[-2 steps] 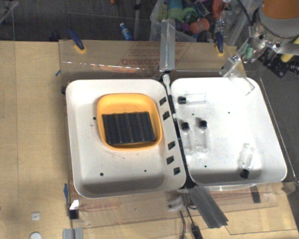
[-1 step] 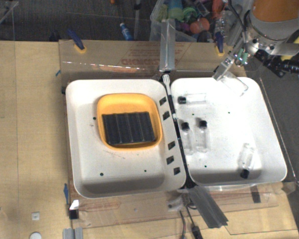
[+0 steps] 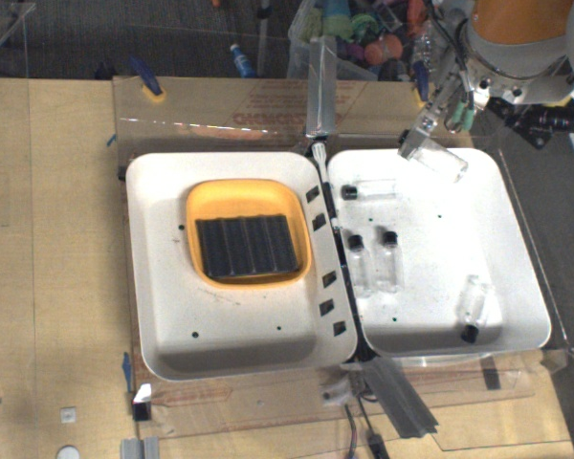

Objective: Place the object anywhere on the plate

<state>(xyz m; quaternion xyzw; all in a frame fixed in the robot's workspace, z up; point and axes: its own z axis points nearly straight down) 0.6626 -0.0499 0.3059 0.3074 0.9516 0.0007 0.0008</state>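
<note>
My claw hovered at the right bin's far edge, pinched on a clear vial; the yellow plate, well to my left, awaited delivery.

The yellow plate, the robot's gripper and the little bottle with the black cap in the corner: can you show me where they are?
yellow plate [image 3: 199, 199]: camera view, on its bare rim, upper left.
gripper [image 3: 423, 140]: camera view, between its fingertips, above the right bin.
little bottle [image 3: 473, 303]: camera view, on its clear body, above the black cap.

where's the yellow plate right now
The yellow plate sits in the left white bin, slightly above its centre, with a dark ribbed insert on it, beside the divider.
</note>
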